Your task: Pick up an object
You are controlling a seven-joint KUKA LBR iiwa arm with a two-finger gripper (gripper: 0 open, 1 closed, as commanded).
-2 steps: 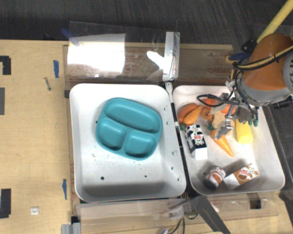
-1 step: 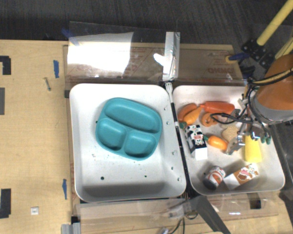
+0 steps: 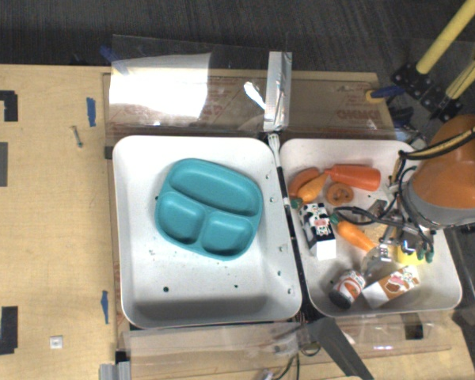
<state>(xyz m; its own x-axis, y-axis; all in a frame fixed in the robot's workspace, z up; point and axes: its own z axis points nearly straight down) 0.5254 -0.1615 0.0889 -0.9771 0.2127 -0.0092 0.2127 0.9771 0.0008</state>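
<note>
Tabletop carries two white bins side by side. Left bin holds one teal sectioned tray, lying at a slight diagonal. Right bin is cluttered, and the arm comes in from the right over its right half, orange band on top. Pincer hangs low in the near-middle of the right bin amid cables; can't tell from here whether it is spread, pressed together or pinching anything. Likeliest target, my guess: the small orange carrot-like piece, just left and slightly far of the pincer, long axis running far-left to near-right toward it. Just near of the pincer lie a small can and a brown-and-white packet, touching or almost. Farther off: long orange-red piece and rounder orange piece at the far wall; black-white-red box by the left wall. Crowding is the obstacle, neighbours may get nudged.
</note>
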